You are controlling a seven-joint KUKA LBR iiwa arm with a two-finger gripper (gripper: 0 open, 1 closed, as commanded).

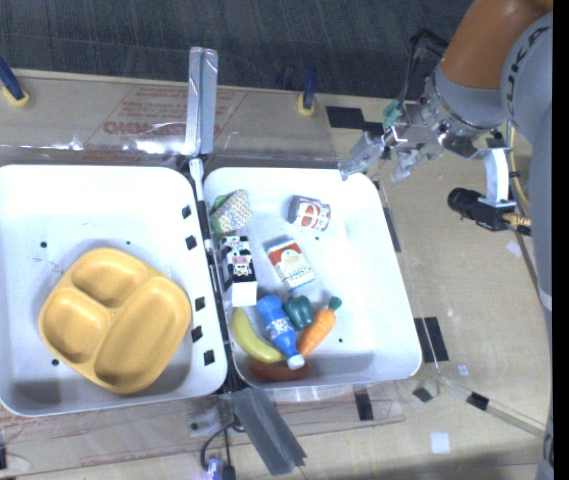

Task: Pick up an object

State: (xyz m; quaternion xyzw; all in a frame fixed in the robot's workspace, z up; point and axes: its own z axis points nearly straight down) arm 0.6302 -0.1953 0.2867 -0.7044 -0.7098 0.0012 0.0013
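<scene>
Red-and-white can (308, 212) looks to us the nearest pick: it lies in the right bin (389, 298), down and left of the pincer (374, 156), long axis crosswise. We see its 2 fingers spread, holding nothing, above the bin's far corner.

Even, bright overhead light on my feed.
Soft shadows pool along the near wall of the shallow white plastic left bin (4, 268); mild blur throughout.
</scene>
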